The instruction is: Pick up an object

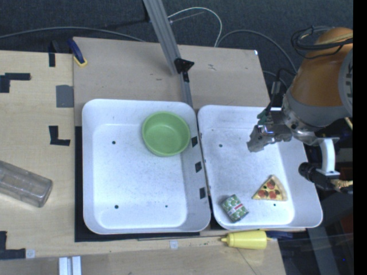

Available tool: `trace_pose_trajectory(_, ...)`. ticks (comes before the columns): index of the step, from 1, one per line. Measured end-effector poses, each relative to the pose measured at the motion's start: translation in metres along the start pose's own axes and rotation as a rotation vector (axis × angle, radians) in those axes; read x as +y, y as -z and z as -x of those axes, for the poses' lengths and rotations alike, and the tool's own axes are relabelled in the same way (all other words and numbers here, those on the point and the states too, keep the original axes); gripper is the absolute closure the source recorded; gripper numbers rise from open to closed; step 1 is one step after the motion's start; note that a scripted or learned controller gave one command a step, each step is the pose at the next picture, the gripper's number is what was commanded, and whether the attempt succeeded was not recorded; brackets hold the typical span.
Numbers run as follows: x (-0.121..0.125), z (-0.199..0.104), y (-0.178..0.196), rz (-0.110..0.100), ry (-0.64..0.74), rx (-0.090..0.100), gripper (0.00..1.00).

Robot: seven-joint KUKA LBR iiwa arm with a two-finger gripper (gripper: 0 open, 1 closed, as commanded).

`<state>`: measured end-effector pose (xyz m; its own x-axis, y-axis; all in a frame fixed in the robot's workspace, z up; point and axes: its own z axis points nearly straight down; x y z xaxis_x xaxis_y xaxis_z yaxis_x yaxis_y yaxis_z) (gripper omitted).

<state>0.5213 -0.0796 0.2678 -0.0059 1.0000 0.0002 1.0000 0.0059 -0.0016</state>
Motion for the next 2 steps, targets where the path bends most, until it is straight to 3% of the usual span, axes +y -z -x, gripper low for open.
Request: trace_pose_trajectory(2,0.037,-0.109,-0.033,-0.001,0.002,0.001,1.00)
